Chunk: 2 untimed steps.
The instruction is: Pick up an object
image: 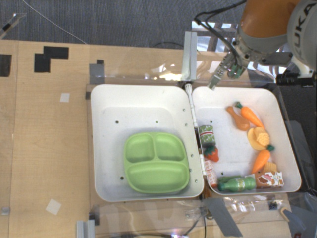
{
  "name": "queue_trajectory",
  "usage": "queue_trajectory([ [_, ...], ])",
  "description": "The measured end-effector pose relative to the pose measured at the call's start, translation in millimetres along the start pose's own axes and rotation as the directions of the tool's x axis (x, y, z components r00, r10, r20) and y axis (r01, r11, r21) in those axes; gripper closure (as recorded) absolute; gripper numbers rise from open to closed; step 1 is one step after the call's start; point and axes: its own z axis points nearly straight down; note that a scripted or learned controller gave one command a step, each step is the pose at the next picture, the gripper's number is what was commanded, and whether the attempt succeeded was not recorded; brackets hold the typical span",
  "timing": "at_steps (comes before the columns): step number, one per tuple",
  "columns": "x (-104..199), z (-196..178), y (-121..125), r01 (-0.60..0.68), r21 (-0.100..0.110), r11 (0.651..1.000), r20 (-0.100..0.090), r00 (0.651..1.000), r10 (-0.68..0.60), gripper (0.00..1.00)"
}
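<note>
Grey carpet (99, 9) runs behind a wooden bench (44, 133) that bears two white bins side by side. At nine o'clock, the left bin (106, 113) holds a green divided plate (156, 162) lying flat toward its near side. At three o'clock, the right bin (223, 103) holds the toys: a drumstick (238, 118) and a carrot (249, 115) lie touching near its far right, with a corn piece (259, 138) just below them and a second carrot (261, 159) nearer still. A green bottle (237, 183) lies on its side along the near wall, touching a small carton (270, 179) at its right. Against the left wall stand a can (206, 135) and, just below it, a strawberry (212, 153). The gripper (216, 79) hangs at one o'clock, tilted, over the bin's far rim, well apart from every toy. Nothing is between its fingers; how wide they stand I cannot tell.
</note>
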Motion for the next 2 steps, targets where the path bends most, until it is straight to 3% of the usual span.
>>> queue_trajectory([
  [1, -1.1, -14.1, 1.9, 0.006, -0.006, 1.0, 0.009, 1.0, -0.006, 1.0],
  [2, 53.1, 48.8, 37.0, -0.046, 0.003, 0.999, -0.007, 0.999, 0.046, 1.0],
])
